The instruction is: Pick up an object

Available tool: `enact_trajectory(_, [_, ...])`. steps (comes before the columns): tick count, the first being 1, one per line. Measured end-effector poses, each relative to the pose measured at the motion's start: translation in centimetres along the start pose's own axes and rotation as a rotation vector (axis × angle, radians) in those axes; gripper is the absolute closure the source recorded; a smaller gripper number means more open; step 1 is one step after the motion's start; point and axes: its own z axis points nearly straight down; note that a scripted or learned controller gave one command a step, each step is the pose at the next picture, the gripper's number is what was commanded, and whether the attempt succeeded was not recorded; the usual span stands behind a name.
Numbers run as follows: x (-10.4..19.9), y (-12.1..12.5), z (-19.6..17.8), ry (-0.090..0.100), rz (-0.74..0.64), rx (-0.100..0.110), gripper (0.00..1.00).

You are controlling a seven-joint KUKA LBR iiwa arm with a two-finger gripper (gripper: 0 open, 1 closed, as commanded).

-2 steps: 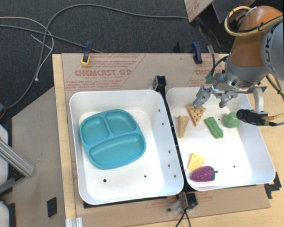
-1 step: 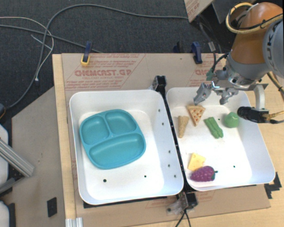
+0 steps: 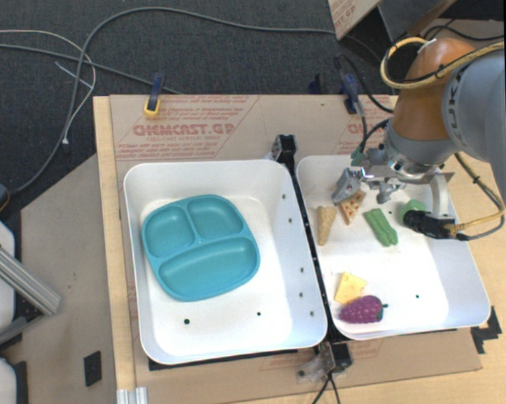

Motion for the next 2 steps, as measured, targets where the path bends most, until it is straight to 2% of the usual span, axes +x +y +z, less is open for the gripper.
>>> enact_trajectory(1, [0.15,0.58,4.21,0.002,0.0,-0.021,0.0])
enact_trajectory(2, [-0.01,0.19,3.77,-0.002,0.0,-0.012,1.0])
